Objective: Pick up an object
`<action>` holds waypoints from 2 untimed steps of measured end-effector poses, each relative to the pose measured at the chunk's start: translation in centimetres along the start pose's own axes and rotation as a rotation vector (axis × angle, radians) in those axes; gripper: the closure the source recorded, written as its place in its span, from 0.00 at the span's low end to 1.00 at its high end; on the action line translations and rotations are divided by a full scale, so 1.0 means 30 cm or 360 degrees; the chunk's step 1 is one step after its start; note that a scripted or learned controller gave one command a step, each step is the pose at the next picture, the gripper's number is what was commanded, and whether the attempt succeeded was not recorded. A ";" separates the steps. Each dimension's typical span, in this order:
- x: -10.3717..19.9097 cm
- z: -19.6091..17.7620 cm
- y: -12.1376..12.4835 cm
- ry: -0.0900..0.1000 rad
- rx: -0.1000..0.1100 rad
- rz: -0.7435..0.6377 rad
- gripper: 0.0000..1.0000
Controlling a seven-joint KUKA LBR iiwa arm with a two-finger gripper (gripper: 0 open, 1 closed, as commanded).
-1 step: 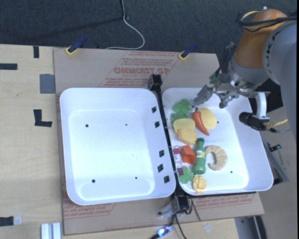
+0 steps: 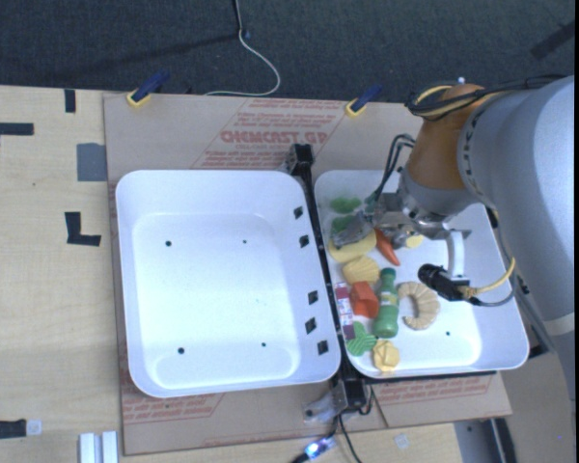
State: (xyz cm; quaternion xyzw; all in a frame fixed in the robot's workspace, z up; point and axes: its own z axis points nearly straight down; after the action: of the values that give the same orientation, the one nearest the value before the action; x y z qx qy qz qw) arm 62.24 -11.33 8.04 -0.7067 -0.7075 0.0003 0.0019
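Arm is reaching into the right bin (image 2: 502, 350), pincer (image 2: 384, 231) hovering over piled toy food (image 2: 372, 292) to grab; its state I cannot tell.

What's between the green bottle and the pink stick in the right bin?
In the camera view, an orange piece lies between the green bottle and the pink stick.

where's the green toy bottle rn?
The green toy bottle lies in the right white bin, between the orange toy block and the tan croissant-shaped toy.
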 end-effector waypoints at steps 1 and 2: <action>-0.003 -0.062 0.014 -0.0003 -0.0019 -0.0001 1.00; 0.050 -0.027 -0.065 -0.0020 -0.0022 0.0005 1.00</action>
State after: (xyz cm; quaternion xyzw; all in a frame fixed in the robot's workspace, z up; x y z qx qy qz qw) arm 60.29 -9.85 8.85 -0.7079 -0.7063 -0.0003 -0.0074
